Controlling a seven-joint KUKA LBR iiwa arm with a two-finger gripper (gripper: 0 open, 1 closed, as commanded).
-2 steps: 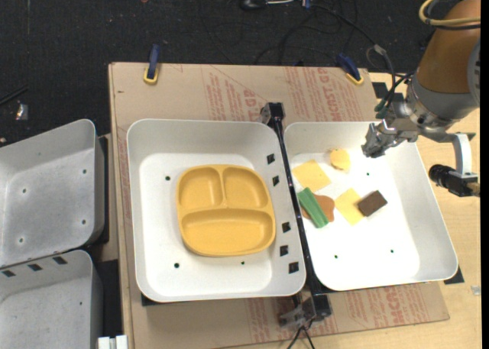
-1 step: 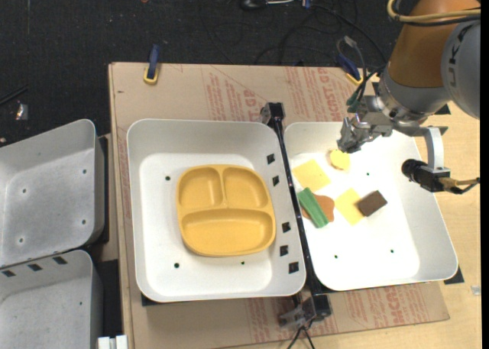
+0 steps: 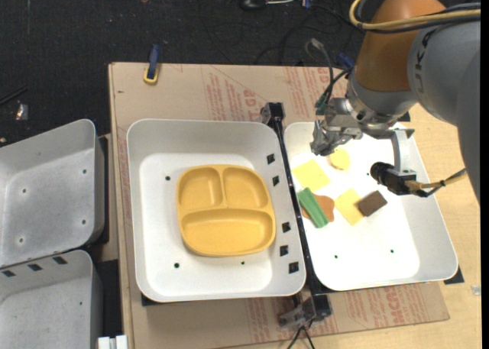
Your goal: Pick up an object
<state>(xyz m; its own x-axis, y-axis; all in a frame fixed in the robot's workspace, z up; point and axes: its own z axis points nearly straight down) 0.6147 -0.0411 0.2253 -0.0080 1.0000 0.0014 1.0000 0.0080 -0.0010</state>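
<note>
The two-finger gripper (image 3: pixel 327 143) hangs at the right white bin's (image 3: pixel 397 263) far left corner, just above a small pale-yellow round piece (image 3: pixel 339 160); you cannot tell its state. Nothing visibly held. Centre on that piece and descend straight, clear of the flat yellow square (image 3: pixel 310 174) nearby. The wrist hides the tips and part of the round piece.

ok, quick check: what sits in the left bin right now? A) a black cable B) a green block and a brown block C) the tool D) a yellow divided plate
D: the yellow divided plate lies in the left bin; the green block and brown block lie in the right bin, where the tool also hangs.
</note>
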